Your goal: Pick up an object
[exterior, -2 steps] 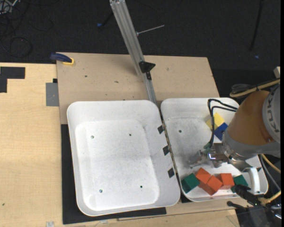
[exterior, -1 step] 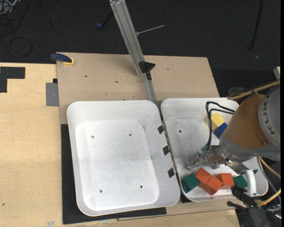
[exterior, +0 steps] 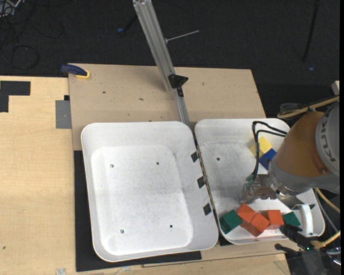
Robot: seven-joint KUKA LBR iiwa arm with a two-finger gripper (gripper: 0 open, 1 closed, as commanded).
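Observation:
Several blocks lie in the right bin [exterior: 223, 153]. Near its front edge sit a dark green block [exterior: 230, 220], two orange-red blocks [exterior: 247, 214] [exterior: 274, 217] and a darker red block [exterior: 254, 227], with a green piece [exterior: 290, 219] to their right. A yellow block [exterior: 260, 145] and a blue block [exterior: 266, 157] rest at the bin's far right, partly behind the arm. My gripper [exterior: 253, 191] hangs low over the bin just above the orange-red blocks, under the orange wrist band [exterior: 301, 148]. Its fingertips are too dark and small to read.
The left bin [exterior: 140, 188] lies beside the right one, joined by black clips [exterior: 199, 181]. A slanted aluminium rail [exterior: 157, 42] rises behind the bins. Black cables [exterior: 264, 129] loop off the arm over the right bin's far corner.

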